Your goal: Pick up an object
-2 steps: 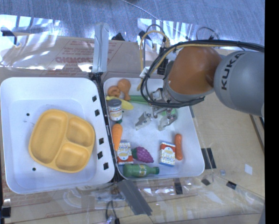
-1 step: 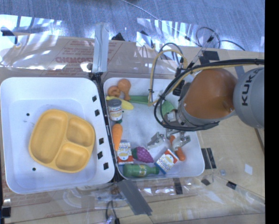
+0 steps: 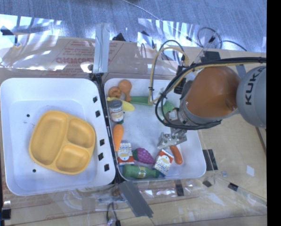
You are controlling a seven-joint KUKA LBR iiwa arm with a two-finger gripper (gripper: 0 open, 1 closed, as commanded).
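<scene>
— The gripper (image 3: 172,139) hangs over the right bin (image 3: 196,160), just beside the little carton (image 3: 163,162) and sausage (image 3: 176,154). Fingers? I can't tell.

— Things lie packed there. Coming down, it may strike the carton's edge or nudge the sausage away.

"KUKA" on the arm (image 3: 253,95)

Probably a robotics lab: white bins (image 3: 18,182), toy food, loose cables (image 3: 211,34), taped bench (image 3: 234,173).
</scene>
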